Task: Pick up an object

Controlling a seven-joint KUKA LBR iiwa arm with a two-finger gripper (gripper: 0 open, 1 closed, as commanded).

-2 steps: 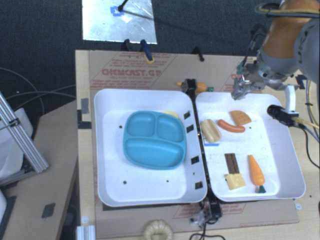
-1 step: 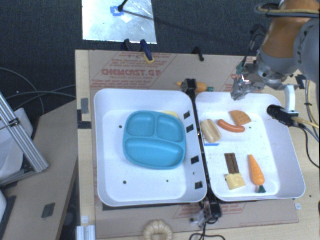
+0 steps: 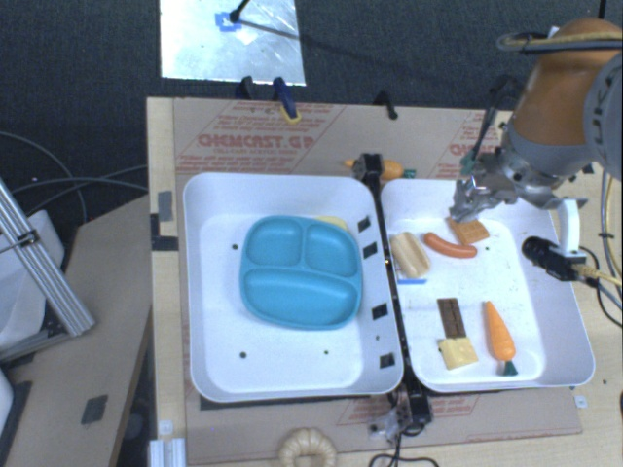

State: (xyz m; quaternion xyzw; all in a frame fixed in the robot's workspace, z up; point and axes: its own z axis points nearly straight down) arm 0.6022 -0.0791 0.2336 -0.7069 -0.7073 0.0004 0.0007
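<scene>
Hand (image 3: 471,205) low in right white bin (image 3: 545,353), poised over flat tan cracker-like piece (image 3: 471,232) beside orange-red toy sausage (image 3: 451,247), likely targeting it. Finger state impossible to tell; nothing visibly gripped

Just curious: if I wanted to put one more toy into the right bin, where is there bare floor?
The near right corner past the carrot and the strip left of the chocolate bar are bare. The far end is crowded: tool, cracker, sausage, bun.

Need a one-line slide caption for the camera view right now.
Grey-and-orange arm's tool poised over a flat tan cracker in the right white bin; blue sectioned plastic tray in the left bin.
</scene>
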